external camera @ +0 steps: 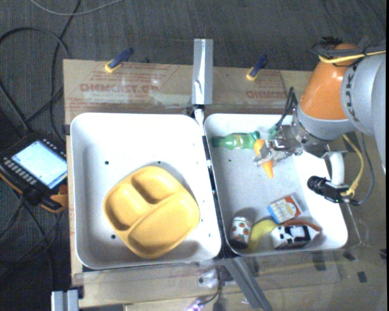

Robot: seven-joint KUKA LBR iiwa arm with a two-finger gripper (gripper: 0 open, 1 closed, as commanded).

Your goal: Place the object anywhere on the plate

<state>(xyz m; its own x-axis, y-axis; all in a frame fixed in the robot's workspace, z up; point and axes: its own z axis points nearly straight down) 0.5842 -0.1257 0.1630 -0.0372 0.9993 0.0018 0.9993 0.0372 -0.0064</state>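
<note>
The yellow divided plate (152, 210) lies in the left bin (91, 141), toward its front. My gripper (270, 153) hangs over the back of the right bin (311, 193), reaching in from the right. An orange carrot-shaped object (268, 167) sits between its fingers, with its pointed end toward the front, and the gripper is shut on it. The plate is far to the left of the gripper, across the wall between the bins.
A green bottle (236, 140) lies just left of the gripper at the right bin's back. At that bin's front are a small orange-and-white box (284, 208), a patterned ball (240, 227), a yellow fruit (262, 232) and a black-and-white object (292, 235).
</note>
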